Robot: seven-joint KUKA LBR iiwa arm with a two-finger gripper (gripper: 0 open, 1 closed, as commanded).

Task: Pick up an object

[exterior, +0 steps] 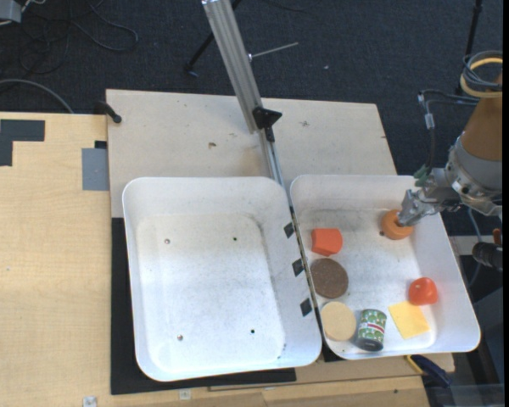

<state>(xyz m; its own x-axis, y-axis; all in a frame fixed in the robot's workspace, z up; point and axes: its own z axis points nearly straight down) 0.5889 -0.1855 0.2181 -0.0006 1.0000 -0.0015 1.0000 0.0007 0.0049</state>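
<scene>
Green can frontmost, orange round piece under gripper

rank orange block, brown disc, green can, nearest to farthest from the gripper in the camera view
From the gripper:
1. orange block, by the divider, upper part of the right bin
2. brown disc, just below the block
3. green can, near the bin's front edge

Right bin holds all objects:
- orange round piece, far wall, under the gripper
- orange block, by the divider
- brown disc
- tan disc
- green can, tipped
- yellow square
- red ball
</scene>
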